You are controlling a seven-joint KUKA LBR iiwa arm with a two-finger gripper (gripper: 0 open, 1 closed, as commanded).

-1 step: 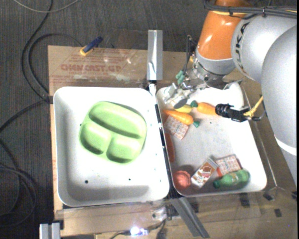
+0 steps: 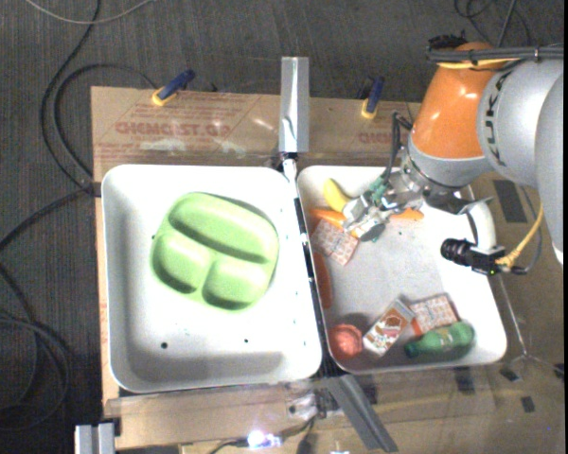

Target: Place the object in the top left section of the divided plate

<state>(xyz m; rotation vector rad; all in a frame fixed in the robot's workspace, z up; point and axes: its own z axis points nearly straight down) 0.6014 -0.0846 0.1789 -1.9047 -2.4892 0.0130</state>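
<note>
Gripper is lowered over toy food in the right bin; finger state cannot be told. Carrot judged light, stiff, slippery; best pinched mid-body.

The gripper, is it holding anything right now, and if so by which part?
Cannot be told. The gripper is down among the orange carrot and banana in the right bin.

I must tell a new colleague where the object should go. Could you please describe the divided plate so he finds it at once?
Look in the left white bin. The divided plate lies in its upper middle: light green, rounded, with one wide section across the top and two smaller ones below. It is the sole green item in that bin.
</note>
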